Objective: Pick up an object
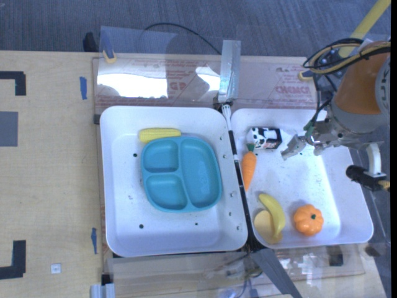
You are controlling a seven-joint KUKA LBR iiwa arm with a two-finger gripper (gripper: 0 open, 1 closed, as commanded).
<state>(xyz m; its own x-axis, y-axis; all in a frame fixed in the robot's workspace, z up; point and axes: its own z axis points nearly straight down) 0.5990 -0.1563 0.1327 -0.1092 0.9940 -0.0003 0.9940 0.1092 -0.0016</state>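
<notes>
The right bin (347, 185) holds a black-and-white toy cow (265, 137) at its back left and an orange carrot (248, 168) along its left wall. A yellow banana (273, 210) lies on a pale yellow fruit (263, 226) at the front, next to a small orange pumpkin (308, 220). My gripper (305, 148) hangs over the back of this bin, just right of the cow. It is open, with nothing between its fingers (291, 148).
In the left bin (118, 222) a blue divided plate (182, 172) lies with a yellow corn cob (160, 134) at its back edge. A clear panel and a metal post (229, 70) stand behind the bins. Cables (329, 58) loop above the wrist.
</notes>
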